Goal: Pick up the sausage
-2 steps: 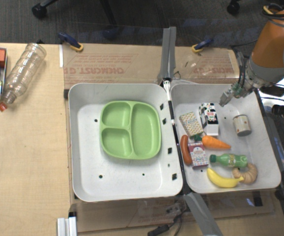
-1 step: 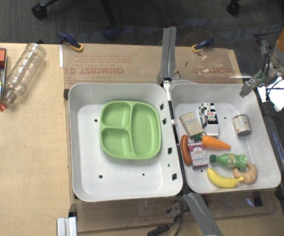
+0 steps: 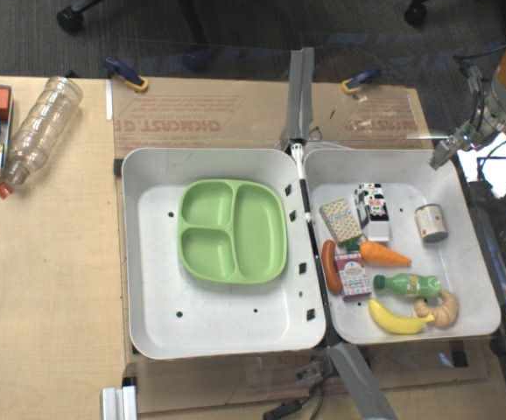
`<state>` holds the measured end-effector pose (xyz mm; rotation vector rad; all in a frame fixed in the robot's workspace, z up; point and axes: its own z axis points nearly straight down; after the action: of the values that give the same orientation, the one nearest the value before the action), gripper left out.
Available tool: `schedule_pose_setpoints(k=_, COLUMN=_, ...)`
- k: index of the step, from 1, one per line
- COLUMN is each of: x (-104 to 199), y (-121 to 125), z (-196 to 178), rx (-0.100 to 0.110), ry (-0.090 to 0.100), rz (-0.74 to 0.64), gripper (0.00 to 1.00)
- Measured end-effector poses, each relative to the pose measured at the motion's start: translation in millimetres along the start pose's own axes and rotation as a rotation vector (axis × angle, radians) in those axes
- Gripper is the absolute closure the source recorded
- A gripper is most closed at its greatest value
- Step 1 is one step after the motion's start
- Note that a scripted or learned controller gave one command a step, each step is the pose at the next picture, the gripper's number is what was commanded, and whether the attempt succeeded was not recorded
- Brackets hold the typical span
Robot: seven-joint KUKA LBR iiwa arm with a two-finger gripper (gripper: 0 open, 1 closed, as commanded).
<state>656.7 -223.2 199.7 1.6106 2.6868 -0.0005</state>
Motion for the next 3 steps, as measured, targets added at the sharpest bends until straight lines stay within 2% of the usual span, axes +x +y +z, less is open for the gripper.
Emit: schedule_pose_setpoints(k=3, x=-2, y=2, z=-29, rx=-0.006, ry=-0.012, rz=-0.005, gripper=1.0)
